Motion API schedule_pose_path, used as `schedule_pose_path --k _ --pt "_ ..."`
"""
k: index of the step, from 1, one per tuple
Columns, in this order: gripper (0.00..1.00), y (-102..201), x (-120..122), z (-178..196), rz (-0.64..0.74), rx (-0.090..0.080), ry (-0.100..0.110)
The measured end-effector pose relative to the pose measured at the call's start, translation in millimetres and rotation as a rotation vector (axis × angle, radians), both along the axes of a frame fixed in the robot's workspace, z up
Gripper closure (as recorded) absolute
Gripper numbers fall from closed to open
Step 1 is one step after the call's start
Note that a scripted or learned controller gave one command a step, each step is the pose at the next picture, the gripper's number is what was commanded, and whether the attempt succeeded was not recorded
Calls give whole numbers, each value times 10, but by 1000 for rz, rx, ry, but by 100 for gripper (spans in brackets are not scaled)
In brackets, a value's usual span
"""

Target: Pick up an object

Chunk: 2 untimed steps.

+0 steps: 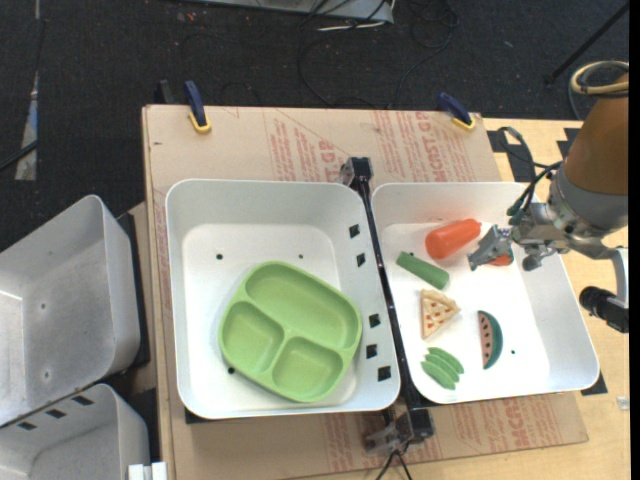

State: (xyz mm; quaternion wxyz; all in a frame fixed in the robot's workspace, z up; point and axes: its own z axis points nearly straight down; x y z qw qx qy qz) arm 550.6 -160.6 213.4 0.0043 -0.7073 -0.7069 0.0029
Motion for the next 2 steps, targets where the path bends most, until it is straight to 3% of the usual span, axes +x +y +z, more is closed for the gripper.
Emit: schedule_pose_path --k 1,2 --pt "0 1 24 47 2 -2 -10" --pt "0 46 18 -392 1 -1 -5"
